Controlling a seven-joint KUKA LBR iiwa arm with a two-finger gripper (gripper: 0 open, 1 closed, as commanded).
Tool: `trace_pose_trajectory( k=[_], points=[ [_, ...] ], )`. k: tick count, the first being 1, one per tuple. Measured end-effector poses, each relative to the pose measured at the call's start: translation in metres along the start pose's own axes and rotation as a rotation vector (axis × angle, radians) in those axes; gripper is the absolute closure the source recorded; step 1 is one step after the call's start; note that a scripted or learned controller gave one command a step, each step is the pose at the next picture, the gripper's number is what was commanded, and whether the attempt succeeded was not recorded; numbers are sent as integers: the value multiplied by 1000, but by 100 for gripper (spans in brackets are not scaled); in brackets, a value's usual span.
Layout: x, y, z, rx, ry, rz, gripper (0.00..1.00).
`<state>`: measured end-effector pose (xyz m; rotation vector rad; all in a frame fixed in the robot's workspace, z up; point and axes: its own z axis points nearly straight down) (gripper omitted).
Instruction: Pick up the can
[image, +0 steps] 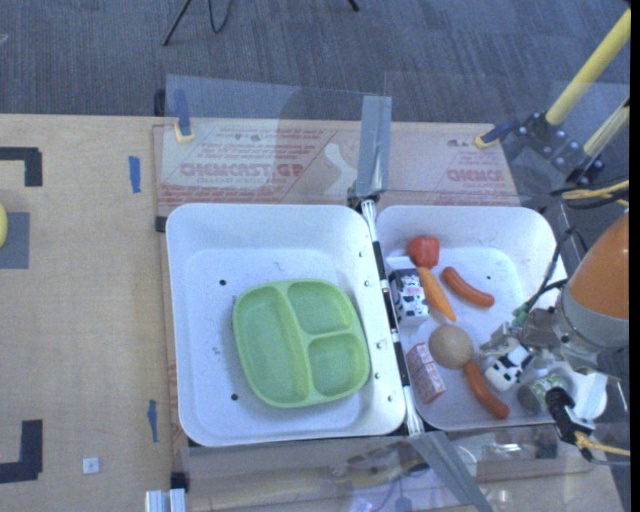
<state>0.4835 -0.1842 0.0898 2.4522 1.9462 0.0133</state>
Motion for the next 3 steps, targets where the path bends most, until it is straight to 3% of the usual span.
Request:
trace_pose_trajectory(
  k=[1,2,3],
  points=[
    [0,1,-11,-3,1,1,100],
    [31,7,-184,13,0,-141,100],
    [10,19,-156,17,1,3,100]
  ],
)
